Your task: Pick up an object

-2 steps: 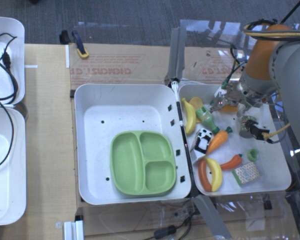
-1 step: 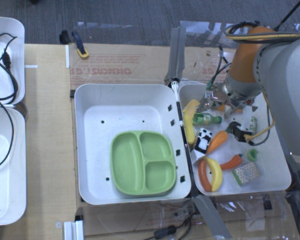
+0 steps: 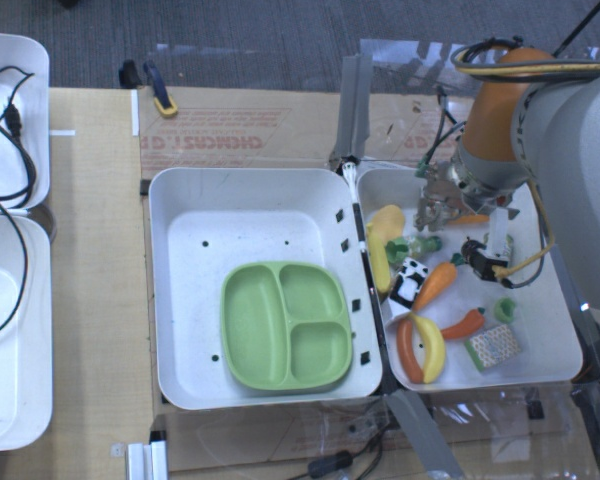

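Observation:
My gripper (image 3: pixel 432 216) reaches down into the right bin (image 3: pixel 550 363) near its back wall. It hangs just right of a yellow corn-like toy (image 3: pixel 384 226) and above a small green piece (image 3: pixel 424 244). Below them lie a black-and-white toy (image 3: pixel 410 280), an orange carrot (image 3: pixel 438 282), a yellow banana (image 3: pixel 430 346) on a red-orange curved piece (image 3: pixel 407 353), a second orange piece (image 3: pixel 464 324), a mesh-patterned block (image 3: pixel 494 345) and a small green cube (image 3: pixel 505 310). I see nothing clearly between the fingers.
The left bin (image 3: pixel 180 298) holds a green divided plate (image 3: pixel 285 325). A divider wall (image 3: pixel 363 268) separates the bins. The grey arm with its orange band (image 3: pixel 500 108) and cables fills the upper right. White containers (image 3: pixel 10 268) stand at the far left.

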`<state>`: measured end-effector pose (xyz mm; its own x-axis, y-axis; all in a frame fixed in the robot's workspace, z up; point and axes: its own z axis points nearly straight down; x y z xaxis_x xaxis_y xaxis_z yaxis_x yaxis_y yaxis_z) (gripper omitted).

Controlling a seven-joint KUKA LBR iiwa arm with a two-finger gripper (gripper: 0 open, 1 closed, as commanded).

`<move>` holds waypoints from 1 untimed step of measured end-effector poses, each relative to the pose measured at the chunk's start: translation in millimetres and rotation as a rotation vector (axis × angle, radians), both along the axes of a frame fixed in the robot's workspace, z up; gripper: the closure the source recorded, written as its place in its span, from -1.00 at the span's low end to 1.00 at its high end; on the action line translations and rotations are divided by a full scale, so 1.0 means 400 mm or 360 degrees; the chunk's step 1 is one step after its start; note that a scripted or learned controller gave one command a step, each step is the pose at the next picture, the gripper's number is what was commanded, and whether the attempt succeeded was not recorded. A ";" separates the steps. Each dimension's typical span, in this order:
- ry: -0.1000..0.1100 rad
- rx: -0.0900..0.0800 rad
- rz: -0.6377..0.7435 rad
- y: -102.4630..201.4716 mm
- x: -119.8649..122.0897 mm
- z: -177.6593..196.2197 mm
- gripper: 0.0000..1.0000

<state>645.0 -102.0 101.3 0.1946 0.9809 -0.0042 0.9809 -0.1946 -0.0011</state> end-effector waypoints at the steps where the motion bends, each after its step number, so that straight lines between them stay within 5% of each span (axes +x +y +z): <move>1: 0.0000 0.0000 0.0000 0.000 0.000 0.000 -1.00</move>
